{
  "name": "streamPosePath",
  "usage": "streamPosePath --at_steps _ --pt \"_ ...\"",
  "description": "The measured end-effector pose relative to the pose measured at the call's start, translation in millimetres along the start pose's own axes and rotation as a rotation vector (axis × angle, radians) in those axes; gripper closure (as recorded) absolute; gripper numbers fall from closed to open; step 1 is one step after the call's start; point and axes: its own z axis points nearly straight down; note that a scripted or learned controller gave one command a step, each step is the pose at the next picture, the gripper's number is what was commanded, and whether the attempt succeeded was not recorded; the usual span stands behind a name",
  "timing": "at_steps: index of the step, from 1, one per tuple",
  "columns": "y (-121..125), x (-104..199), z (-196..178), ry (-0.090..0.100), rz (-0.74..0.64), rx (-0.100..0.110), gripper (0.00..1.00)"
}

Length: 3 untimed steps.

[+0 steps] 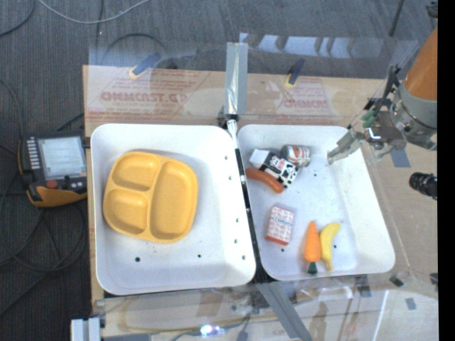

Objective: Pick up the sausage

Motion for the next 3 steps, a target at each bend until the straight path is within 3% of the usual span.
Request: streamPosePath --at_steps 1,2,3 --pt "22.5 45.6 150.0 0.001 -0.095 0.001 0.00" --pt "48.7 68.4 190.9 -0.008 -0.313 -0.011 0.00" --pt "49.6 68.8 180.6 -0.005 -0.312 -0.014 1.00"
